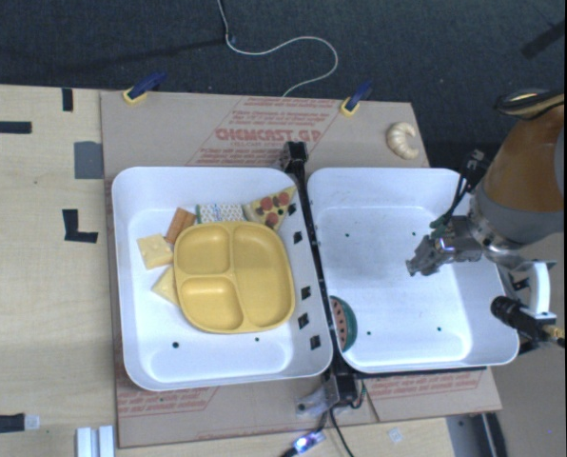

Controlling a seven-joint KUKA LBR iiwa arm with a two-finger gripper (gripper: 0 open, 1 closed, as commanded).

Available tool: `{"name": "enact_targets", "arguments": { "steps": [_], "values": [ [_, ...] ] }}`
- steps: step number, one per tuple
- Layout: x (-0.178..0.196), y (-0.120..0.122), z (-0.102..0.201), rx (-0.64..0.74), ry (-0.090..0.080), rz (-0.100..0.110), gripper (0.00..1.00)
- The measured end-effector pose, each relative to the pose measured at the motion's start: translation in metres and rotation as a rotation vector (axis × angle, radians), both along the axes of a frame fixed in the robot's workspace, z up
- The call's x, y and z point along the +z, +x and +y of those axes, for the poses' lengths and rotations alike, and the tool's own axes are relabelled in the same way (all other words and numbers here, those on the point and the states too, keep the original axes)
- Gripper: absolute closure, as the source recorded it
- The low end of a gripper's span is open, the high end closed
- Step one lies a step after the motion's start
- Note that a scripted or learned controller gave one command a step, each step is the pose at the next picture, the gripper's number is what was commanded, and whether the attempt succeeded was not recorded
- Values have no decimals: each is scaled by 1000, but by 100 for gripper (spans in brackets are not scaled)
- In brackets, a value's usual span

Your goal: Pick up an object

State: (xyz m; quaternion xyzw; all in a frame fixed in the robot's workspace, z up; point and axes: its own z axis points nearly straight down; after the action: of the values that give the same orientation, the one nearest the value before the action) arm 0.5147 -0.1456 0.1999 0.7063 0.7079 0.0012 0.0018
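Note:
A yellow divided plate (234, 277) lies in the left bin (131, 255). Small toy foods sit around its upper left: a pale cracker square (154, 250), a brown bar (179, 225) and a pizza-like slice (272, 206). A small round green and orange piece (342, 320) rests at the lower left edge of the right bin (398, 352). My gripper (422, 263) hangs low over the right half of the right bin, pointing left, with bare white floor under it. Nothing shows in its grasp.
A cream lump (404, 139) lies on the cardboard beyond the right bin's far corner. Clamps (144, 87) (357, 94) pin the cardboard's back edge. A black divider (307, 246) runs between the bins. My arm's orange band (531, 160) fills the right side.

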Motion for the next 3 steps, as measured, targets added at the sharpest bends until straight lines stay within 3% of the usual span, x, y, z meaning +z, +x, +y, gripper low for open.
{"name": "enact_targets", "arguments": {
  "steps": [1, 3],
  "values": [
    [26, 1, 1, 0, 1, 3, 100],
    [22, 74, 85, 4, 2, 5, 100]
  ]
}}
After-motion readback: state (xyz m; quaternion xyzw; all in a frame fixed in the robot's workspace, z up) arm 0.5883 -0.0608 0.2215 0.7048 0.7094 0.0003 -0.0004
